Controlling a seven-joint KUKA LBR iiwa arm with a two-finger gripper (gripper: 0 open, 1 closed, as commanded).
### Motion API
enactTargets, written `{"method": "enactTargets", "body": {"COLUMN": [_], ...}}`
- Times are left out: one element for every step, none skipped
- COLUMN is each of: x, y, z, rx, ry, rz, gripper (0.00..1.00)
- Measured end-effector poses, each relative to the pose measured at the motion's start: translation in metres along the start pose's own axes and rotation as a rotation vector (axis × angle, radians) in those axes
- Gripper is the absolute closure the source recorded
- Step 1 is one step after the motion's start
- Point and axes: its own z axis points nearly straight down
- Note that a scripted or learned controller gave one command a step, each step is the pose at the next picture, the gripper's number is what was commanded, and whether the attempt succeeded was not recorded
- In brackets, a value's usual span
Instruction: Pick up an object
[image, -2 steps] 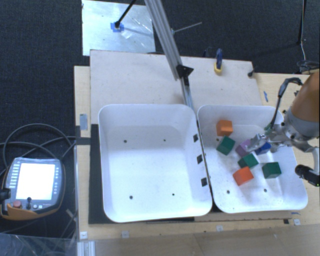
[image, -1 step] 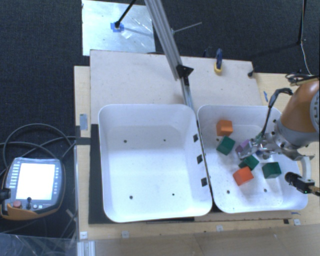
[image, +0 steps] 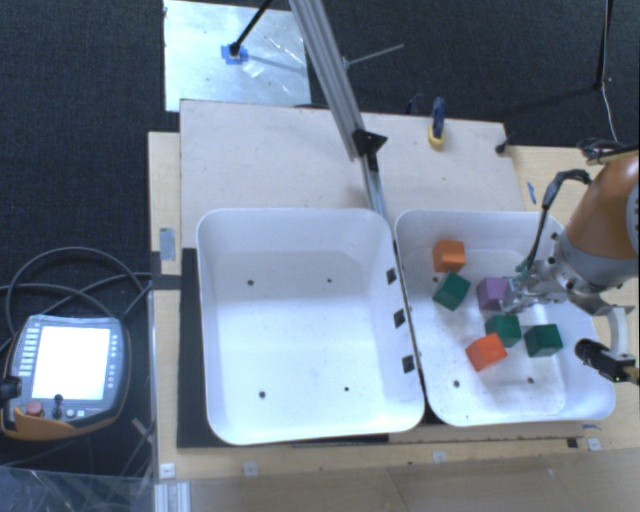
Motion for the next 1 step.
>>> {"method": "enactTargets", "body": {"x": [0.0001], "y": [0.0022], "z": [-0.065], "rx": [-0.005], "ry": [-0.002], "rz": [-0.001], "gripper": [1.0]}}
